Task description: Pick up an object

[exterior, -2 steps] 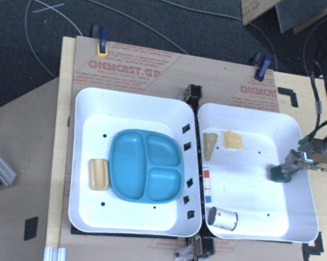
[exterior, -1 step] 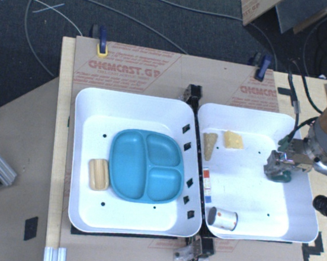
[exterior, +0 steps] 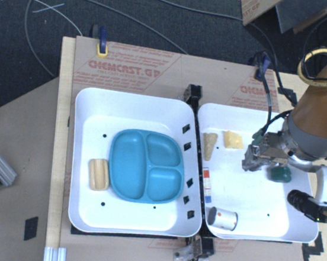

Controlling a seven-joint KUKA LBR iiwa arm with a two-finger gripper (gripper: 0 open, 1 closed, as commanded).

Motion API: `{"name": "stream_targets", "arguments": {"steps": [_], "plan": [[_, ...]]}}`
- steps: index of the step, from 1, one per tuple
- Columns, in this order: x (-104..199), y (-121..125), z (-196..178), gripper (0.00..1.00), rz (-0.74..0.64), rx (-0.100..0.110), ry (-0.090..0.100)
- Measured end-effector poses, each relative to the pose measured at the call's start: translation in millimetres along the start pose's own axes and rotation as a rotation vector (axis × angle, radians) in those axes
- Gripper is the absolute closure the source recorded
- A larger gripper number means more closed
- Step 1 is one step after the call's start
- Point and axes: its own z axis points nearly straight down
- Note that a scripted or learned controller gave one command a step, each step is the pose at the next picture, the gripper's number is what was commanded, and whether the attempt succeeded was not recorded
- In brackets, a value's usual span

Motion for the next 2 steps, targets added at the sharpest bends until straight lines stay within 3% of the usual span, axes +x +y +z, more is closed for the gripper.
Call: {"name": "stream_targets", "arguments": {"steps": [1, 2], "plan": [[43, 0, 3, 1.0, 0.001, 0.001, 0.0], [107, -3, 8, 1.0, -0.002, 0.003, 0.001]]}}
